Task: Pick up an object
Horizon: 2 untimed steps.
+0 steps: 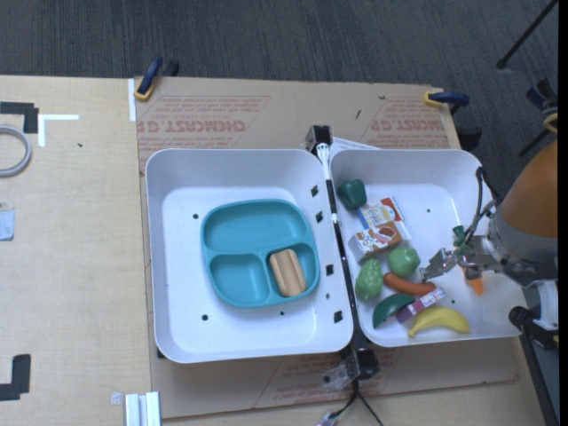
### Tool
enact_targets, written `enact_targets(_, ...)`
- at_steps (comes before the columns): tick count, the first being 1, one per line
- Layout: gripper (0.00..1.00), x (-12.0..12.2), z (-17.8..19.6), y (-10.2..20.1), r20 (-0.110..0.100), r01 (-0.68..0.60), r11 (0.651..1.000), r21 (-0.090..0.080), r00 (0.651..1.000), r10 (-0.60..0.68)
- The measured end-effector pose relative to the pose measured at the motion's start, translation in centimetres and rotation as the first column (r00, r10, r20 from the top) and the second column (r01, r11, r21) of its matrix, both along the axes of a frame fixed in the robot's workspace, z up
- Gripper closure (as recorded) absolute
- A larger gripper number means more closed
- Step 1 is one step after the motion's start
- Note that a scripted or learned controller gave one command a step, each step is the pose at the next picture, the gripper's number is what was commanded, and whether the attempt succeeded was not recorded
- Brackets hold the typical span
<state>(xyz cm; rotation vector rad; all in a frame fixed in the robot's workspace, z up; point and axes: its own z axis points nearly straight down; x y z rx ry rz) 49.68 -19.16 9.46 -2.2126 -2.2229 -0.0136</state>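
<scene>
Fingers (441, 260) of the gripper (446, 263) point left over the right bin (444, 169), tips apart w/ nothing seen between them; how wide, can't tell at this res. Arm (531, 204) comes in from the right, orange band up by the bin's right wall.

Left bin (169, 264): holds a teal divided tray (253, 224), 3 compartments. A tan bread-roll-like piece (287, 272) lies in the lower-right compartment.

Right bin: cluster of toy food toward its left half.
- dark green pepper (353, 193) near top, close to the divider wall
- printed snack carton (380, 229) just below it, tilted
- green apple (403, 261) below the carton, just left of the fingertips, near but not visibly touching
- light green bumpy veg (369, 279) left of the apple
- orange carrot/sausage piece (409, 284) under the apple, just below-left of the tips
- dark green leaf-shaped piece (389, 309) lower down
- small pink-purple packet (426, 302) beside it
- yellow banana (438, 322) at bottom, near the front wall
- small orange bit (477, 283) right of the gripper, partly hidden by it

Closest things to the fingers: apple and orange piece, both a bit left/below the tips. Nothing lifted; all items rest on the bin floor.
</scene>
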Motion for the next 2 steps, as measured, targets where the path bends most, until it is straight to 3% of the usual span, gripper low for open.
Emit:
enact_targets(1,1.0,0.0,0.9,-0.3,0.002,0.007,1.0,-0.007,1.0,-0.007)
enact_targets(2,1.0,0.0,9.5,5.4,-0.002,0.004,1.0,-0.01,1.0,-0.004)
